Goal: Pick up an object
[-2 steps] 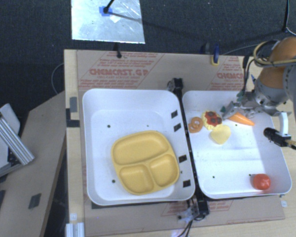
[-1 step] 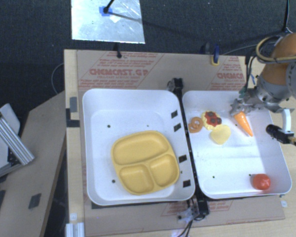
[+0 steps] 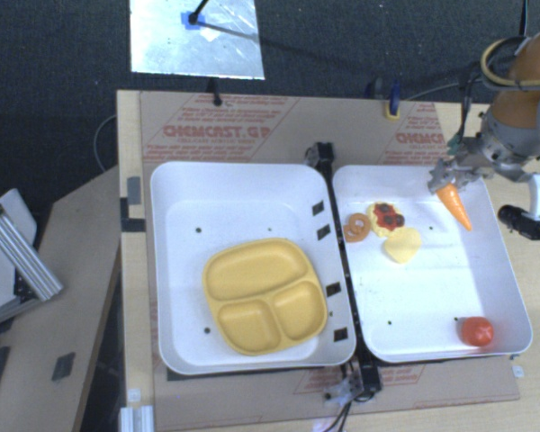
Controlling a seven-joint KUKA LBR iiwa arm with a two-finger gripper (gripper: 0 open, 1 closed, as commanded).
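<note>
Two white bins sit side by side on the bench: left bin (image 3: 175,241) and right bin (image 3: 504,277), touching along a black hinge-like strip. My gripper (image 3: 452,180) hangs over the far right part of the right bin, at the end of my grey arm (image 3: 513,142) with its orange band (image 3: 522,61). My fingers are clamped on the carrot (image 3: 454,203), gripping its thick top end. Its long axis runs on a slant: thick end up-left at my fingertips, thin tip pointing down-right, toward the bin's right wall. I cannot tell if the tip touches the bin floor or is just above it.

Landmark is the carrot for everything else. Left of it, near the middle of the right bin's far half, a round yellow piece with red and dark bits on top (image 3: 386,217). Just left of that, touching or nearly so, a small orange ring (image 3: 356,228), close to the hinge strip. Below the red-topped piece, a pale yellow lump (image 3: 402,245), just beside it. Well apart from the carrot, in the near right corner, a red tomato (image 3: 476,331).

Far left of the carrot, in the left bin, a yellow tray (image 3: 265,295) with three compartments lies flat, turned on a slant. Behind the bins, a silver sheet (image 3: 196,25) lies on the dark floor.
</note>
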